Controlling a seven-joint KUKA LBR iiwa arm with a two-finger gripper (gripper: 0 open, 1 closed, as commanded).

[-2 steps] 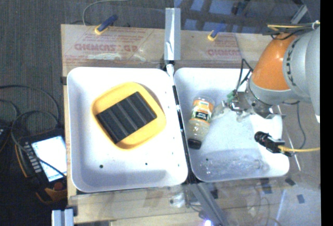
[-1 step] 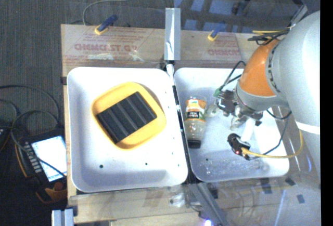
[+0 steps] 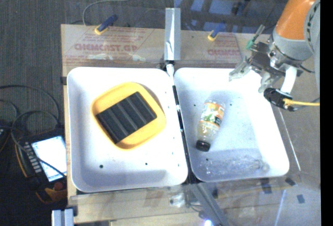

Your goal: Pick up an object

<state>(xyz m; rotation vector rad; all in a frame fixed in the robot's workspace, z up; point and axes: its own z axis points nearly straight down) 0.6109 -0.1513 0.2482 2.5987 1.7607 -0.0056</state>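
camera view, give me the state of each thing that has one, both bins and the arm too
yellow tray: lying flat in the left bin, dark ribbed insert facing up
bottle: lying on its side in the right bin, dark cap on, cap end toward the front edge
clear plastic wrap: crumpled, lying near the right bin's front wall
gripper: over the right bin's far right corner, nothing seen in it
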